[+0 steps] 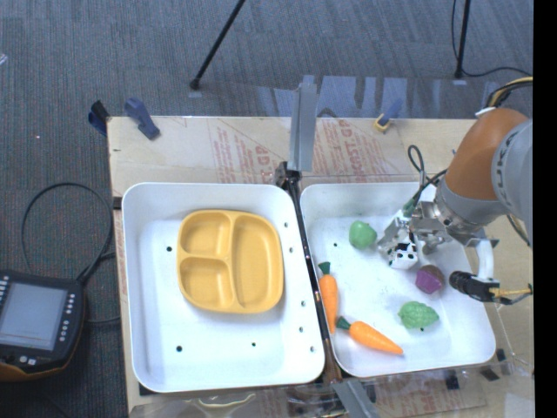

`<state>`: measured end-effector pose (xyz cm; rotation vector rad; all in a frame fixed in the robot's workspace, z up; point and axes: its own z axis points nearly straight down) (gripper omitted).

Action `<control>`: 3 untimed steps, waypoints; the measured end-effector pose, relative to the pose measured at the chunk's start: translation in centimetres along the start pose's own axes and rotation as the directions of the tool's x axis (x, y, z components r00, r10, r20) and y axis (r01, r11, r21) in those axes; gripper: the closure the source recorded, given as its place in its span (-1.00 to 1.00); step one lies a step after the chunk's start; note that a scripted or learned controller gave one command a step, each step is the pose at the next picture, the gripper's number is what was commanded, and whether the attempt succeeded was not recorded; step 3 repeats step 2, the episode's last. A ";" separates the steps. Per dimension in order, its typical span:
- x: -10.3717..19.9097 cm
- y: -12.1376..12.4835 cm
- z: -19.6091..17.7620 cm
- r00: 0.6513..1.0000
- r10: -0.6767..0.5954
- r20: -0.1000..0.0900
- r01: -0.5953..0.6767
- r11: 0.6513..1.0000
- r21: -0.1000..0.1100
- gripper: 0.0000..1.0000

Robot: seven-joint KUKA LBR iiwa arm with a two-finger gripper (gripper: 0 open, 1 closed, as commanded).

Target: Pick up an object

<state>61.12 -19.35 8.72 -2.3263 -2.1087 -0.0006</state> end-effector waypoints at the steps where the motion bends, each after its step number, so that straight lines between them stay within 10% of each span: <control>1: -0.1 0.1 -1.1 1.000 0.001 -0.001 -0.001 1.000 -0.001 1.00; 2: 8.3 -0.1 -10.1 0.999 0.041 -0.001 -0.041 0.999 -0.007 1.00; 3: 8.3 -0.1 -10.1 0.999 0.041 -0.001 -0.041 0.999 -0.007 1.00</control>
